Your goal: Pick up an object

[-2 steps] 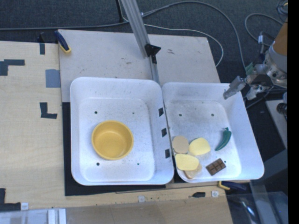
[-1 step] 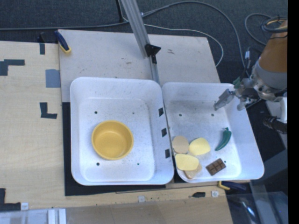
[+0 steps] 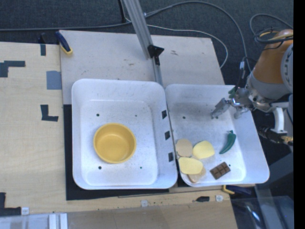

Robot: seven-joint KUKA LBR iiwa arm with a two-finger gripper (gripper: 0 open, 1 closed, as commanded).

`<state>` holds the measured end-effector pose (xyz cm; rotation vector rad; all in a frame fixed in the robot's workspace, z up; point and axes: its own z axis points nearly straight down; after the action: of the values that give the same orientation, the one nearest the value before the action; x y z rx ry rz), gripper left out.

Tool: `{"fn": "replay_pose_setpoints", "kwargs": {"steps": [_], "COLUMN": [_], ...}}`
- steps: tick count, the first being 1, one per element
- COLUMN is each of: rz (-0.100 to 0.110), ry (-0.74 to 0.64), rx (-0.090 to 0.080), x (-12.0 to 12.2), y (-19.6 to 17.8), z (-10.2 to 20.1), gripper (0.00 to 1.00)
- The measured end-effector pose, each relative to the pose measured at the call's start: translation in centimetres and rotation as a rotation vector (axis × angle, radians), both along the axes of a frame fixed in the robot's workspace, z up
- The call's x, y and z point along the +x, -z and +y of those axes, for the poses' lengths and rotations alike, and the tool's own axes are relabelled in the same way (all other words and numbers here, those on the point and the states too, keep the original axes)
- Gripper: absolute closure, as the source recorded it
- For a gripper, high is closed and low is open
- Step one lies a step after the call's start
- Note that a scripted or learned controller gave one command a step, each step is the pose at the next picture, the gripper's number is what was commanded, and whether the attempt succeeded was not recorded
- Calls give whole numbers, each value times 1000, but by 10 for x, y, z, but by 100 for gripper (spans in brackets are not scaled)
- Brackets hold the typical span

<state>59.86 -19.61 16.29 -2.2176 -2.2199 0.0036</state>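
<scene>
**Arm poised over the right bin, nothing picked yet**

From where I stand, the gripper (image 3: 220, 109) hangs over the upper part of the right bin (image 3: 190, 95), at about two o'clock from that bin's middle, with bare white floor beneath it. Its two fingers look slightly spread and nothing sits between them, so I judge the reaching step is in hand and the pick has not begun.

The candidates lie toward the bin's lower half. A green pepper (image 3: 228, 142), slim and curved, rests at five o'clock from the gripper, apart from the rest. At seven o'clock lies a huddle of pale yellow and tan pieces (image 3: 193, 157), touching one another. A small brown block (image 3: 220, 170) sits near the six o'clock rim.

The pepper seems the easiest target: the next move calls for travelling toward five o'clock, turning the fingers across its narrow body, then descending.

A yellow bowl (image 3: 114, 142) sits in the left bin (image 3: 119, 87).
</scene>
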Motion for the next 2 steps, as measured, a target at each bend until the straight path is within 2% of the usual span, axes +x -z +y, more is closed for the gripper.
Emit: {"fn": "replay_pose_setpoints", "kwargs": {"steps": [1,2], "rz": [0,-4], "ry": [0,0], "rx": [0,-1], "x": [5,6], "y": [45,32], "z": [2,2], "gripper": [0,100]}}
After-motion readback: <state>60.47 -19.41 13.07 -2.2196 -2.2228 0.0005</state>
